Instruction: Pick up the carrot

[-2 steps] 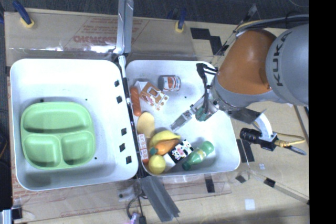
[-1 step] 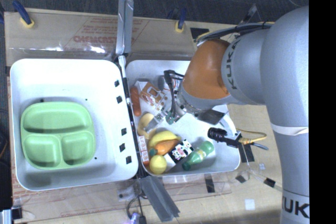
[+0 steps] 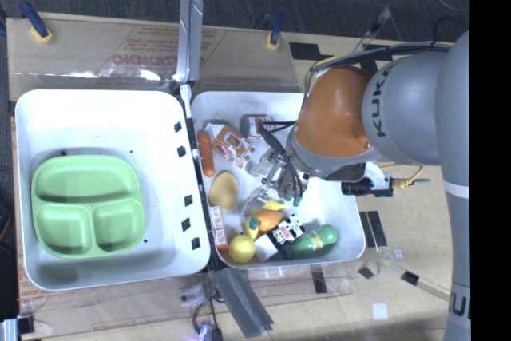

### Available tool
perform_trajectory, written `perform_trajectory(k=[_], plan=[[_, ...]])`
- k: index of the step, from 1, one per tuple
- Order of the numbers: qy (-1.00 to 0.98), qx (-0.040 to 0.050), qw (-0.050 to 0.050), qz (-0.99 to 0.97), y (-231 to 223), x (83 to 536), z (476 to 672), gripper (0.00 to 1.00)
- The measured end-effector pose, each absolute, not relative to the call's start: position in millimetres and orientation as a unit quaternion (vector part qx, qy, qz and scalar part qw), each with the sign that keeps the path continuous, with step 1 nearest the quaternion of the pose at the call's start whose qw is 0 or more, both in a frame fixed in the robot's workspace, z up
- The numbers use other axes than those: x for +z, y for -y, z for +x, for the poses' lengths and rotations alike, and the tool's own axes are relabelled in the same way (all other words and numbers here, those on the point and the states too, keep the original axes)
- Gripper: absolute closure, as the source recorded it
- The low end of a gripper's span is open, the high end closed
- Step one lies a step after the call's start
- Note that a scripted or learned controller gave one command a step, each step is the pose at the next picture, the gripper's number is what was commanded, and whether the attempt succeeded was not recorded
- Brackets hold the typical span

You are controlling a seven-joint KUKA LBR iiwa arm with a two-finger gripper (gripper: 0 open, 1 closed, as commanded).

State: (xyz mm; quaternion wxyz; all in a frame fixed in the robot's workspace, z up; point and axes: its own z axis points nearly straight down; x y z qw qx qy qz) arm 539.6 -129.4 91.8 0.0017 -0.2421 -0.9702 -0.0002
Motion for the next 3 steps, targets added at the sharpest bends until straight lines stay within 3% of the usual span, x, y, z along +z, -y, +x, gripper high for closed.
perform_trajectory(k=[1, 2, 3], plan=[[0.971, -0.0001, 0.001, -0.241, 129, 102, 540.3, 1.00], [0.952, 0.0002, 0.000, -0.308, 122, 92, 575.8, 1.00], [0.951, 0.0005, 0.000, -0.308, 122, 92, 575.7, 0.00]])
